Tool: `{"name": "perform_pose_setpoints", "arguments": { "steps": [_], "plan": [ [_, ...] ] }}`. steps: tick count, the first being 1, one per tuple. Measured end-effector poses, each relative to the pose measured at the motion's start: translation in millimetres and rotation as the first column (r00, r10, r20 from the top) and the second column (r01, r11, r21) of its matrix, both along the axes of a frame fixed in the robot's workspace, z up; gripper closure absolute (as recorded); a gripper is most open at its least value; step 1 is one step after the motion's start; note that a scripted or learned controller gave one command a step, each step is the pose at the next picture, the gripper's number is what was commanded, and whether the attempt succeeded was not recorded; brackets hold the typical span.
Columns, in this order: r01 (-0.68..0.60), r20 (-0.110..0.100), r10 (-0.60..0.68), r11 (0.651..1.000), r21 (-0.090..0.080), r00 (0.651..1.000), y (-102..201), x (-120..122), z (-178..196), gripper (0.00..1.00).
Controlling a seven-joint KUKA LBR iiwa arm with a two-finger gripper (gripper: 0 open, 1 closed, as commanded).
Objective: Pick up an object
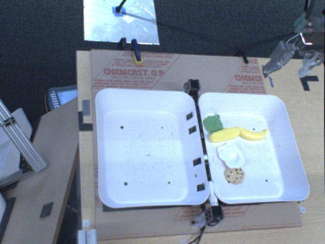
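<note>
The left bin [144, 151] sits beside the right bin [284, 136], which holds a green leaf [213, 122], a yellow corn piece [224, 134], a banana [254, 134], a fried egg [231, 155] and a cookie [234, 175]; the gripper [297, 52] hangs beyond the bins' far-right corner, grasp state impossible to tell

My one camera sits fixed above the tabletop [167, 65], looking down at a slant from moderate height, taking in both white bins [147, 146] side by side.
</note>
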State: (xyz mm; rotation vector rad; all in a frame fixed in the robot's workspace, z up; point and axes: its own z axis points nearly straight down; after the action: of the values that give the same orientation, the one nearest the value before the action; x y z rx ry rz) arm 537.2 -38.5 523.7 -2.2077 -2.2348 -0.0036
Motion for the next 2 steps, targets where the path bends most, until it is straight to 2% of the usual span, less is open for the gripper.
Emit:
{"name": "perform_pose_setpoints", "arguments": {
  "steps": [2],
  "plan": [
    [0.001, 0.001, -0.001, 1.000, 0.001, 1.000, 148, -4, 11, 0.00]
  ]
}}
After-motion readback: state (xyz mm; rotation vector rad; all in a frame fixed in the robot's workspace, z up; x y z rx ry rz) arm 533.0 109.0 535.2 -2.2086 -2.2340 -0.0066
